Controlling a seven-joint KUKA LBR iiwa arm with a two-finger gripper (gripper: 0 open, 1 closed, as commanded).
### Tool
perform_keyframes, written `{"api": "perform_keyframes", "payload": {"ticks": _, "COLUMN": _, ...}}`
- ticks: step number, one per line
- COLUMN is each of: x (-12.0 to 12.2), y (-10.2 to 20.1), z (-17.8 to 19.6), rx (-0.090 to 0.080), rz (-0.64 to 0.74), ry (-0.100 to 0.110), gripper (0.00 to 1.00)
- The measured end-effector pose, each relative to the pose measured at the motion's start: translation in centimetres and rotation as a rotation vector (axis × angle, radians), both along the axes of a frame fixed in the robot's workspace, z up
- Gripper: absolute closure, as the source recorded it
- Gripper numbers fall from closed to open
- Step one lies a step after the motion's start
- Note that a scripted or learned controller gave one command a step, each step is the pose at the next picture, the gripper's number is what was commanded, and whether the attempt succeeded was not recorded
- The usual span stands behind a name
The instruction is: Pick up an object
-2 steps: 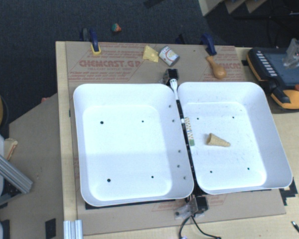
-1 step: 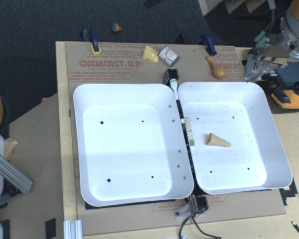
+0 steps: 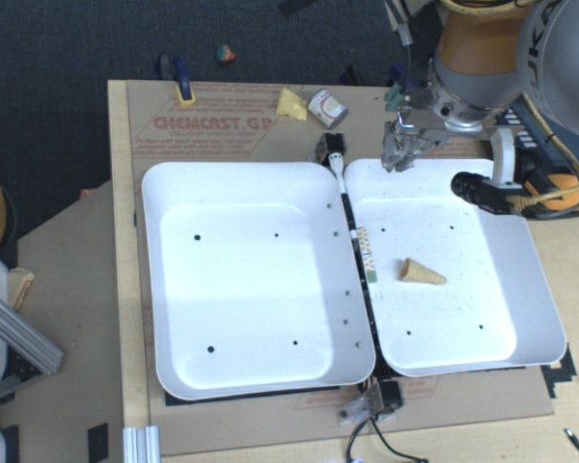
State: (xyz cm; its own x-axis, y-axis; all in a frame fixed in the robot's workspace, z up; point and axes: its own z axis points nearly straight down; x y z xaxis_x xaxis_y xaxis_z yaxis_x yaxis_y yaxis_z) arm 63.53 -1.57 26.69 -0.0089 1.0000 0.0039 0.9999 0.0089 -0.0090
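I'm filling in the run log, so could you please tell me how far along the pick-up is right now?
Nothing looks done yet: the tan wedge lies on the floor of the right bin, untouched. In hand: the tool sits above that bin's far rim, well away from the wedge, with nothing visible between its fingers. Left: move over the wedge, come down, grip it and lift it.

clamp (image 3: pixel 183 82): blue and yellow, bench's far edge
small ball (image 3: pixel 226 54): on the dark floor
box (image 3: pixel 327 108): near yellow scrap (image 3: pixel 291 105)
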Motion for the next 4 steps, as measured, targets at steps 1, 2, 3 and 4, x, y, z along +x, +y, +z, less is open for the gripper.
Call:
{"api": "perform_keyframes", "payload": {"ticks": 1, "x": -2.3, "y": 6.4, "z": 14.6, "rx": 0.000, "rz": 0.000, "ry": -0.027, "gripper": 1.00}}
{"api": "perform_keyframes", "payload": {"ticks": 2, "x": -0.8, "y": 17.5, "z": 8.6, "rx": -0.001, "rz": 0.003, "ry": -0.001, "gripper": 1.00}}
{"api": "perform_keyframes", "payload": {"ticks": 3, "x": -3.7, "y": 8.8, "z": 10.0, "rx": -0.006, "rz": -0.017, "ry": -0.006, "gripper": 1.00}}
{"api": "perform_keyframes", "payload": {"ticks": 4, "x": -6.7, "y": 15.5, "z": 5.5, "rx": -0.003, "rz": -0.002, "ry": -0.001, "gripper": 1.00}}
